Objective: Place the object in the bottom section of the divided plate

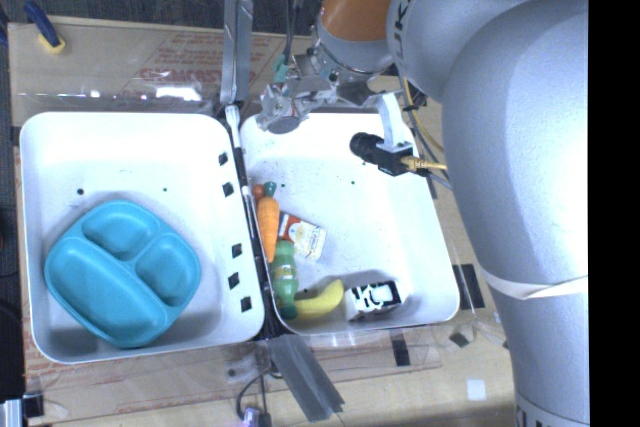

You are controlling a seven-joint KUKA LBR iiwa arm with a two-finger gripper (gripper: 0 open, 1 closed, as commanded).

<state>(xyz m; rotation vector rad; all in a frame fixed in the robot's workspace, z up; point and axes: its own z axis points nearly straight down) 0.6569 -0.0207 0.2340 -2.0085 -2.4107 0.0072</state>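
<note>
Pincer sits over the far rim of the right bin, at about 11 o'clock of that bin; cannot tell from this view how it is set. Nothing is visible in its grip.

Left bin: blue divided plate lies flat at about 7 o'clock of the bin floor, three sections.

Right bin: toy carrot lies along the left wall at 9 o'clock. Just below it, a green bottle, touching or nearly touching the carrot's tip. Small printed packet just right of the carrot. Banana at 6 o'clock near the front wall, its end against the bottle. Black-and-white box just right of the banana.

Both bins rest side by side on the counter.
</note>
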